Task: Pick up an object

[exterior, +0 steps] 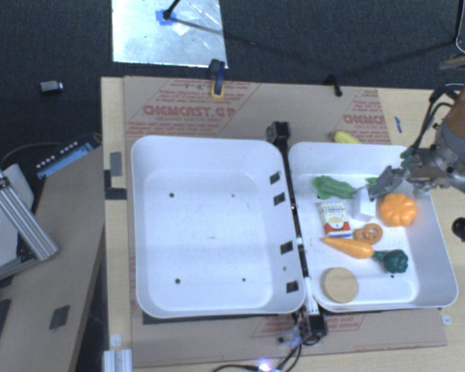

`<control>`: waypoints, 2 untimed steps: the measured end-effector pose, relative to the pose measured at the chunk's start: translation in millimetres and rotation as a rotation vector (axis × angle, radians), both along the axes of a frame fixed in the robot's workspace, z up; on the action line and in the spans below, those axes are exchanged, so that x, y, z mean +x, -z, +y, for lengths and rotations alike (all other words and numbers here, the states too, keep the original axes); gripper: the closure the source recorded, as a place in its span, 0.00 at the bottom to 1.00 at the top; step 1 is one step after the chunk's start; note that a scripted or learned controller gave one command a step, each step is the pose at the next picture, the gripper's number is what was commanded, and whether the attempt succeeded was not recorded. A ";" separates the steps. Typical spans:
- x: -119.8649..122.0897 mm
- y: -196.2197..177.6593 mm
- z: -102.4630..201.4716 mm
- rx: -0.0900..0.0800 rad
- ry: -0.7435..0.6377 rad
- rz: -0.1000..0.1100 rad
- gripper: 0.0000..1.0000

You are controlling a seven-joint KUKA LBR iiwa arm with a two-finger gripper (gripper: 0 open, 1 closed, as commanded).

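Pick not yet made: hand point(387, 181) is hanging beside the pumpkin point(397, 209) in the right bin point(434, 285), grip state seemingly indeterminable.

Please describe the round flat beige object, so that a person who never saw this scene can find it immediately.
Look at the right white bin, the one that holds the toy foods. Go to its near corner beside the divider between the two bins. The tan disc lies there, apart from the carrot above it, the sole flat plain circle.
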State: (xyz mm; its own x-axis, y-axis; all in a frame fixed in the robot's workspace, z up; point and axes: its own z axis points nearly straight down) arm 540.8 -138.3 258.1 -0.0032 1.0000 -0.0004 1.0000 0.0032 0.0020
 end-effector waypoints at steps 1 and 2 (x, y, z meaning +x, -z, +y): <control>29.3 153.5 26.2 -0.004 -0.001 -0.020 0.00; -14.5 174.0 33.6 0.000 0.002 0.003 0.00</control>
